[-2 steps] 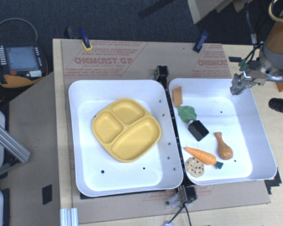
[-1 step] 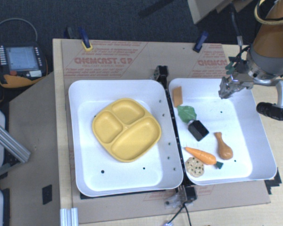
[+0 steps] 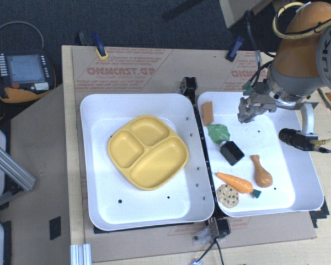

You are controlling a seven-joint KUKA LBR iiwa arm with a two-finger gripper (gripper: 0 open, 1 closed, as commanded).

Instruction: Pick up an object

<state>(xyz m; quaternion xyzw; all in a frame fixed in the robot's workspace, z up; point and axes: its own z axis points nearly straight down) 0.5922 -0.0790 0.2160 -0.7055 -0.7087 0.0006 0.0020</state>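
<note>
Cookie [image 3: 228,195], carrot [image 3: 235,183] and drumstick [image 3: 261,171] sit at right bin's [image 3: 298,164] near edge; gripper [image 3: 248,112], holding nothing, finger spacing unclear, hangs over far side, closest targets green piece [image 3: 218,132] and black block [image 3: 231,152] just down-left.

light: bright, even, overhead | shadows: soft, faint | glare: slight on white bins [image 3: 94,148] | focus: sharp

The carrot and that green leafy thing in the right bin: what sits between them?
In the camera view, a small black block lies between the green leafy thing and the carrot.
</note>
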